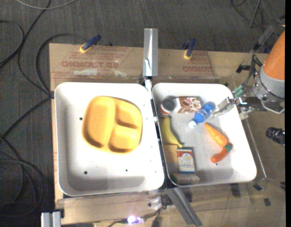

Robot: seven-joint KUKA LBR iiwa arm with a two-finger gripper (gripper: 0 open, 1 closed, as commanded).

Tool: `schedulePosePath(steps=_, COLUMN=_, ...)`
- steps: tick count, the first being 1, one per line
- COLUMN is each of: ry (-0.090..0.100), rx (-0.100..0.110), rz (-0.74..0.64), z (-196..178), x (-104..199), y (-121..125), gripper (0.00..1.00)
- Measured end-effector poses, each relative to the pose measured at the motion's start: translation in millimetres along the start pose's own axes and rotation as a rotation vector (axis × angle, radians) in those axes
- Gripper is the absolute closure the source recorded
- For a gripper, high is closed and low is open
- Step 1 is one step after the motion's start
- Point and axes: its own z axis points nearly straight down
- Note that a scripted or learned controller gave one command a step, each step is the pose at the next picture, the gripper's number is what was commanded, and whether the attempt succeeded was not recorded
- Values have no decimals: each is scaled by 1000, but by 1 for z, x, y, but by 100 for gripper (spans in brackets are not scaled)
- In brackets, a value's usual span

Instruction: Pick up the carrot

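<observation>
The carrot (215, 133) is a tapered orange cone lying in the right bin (240, 171), with its tip pointing up-left toward a bottle. A shorter orange piece with a green end (220, 154) lies just below it, touching its wide end. My gripper (227, 105) hangs over the bin's upper right corner, above and to the right of the carrot and close to the bottle's base. Nothing shows between the gripper and the carrot.
The right bin also holds a clear bottle with a blue cap (201, 113), a can (168, 105), a brown-and-white packet (188, 103), a banana (170, 132), a small carton (185, 159) and a dark brush (185, 178). A yellow divided tray (113, 124) sits in the left bin (70, 169).
</observation>
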Motion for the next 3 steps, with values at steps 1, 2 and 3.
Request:
schedulePosePath(steps=1, ry=1, rx=1, rz=21, z=120, x=-37, y=-3, gripper=0)
schedulePosePath(steps=2, ry=8, rx=-8, rz=18, z=182, x=-40, y=10, gripper=0)
schedulePosePath(steps=3, ry=5, rx=-12, rz=18, z=172, x=-40, y=11, gripper=100)
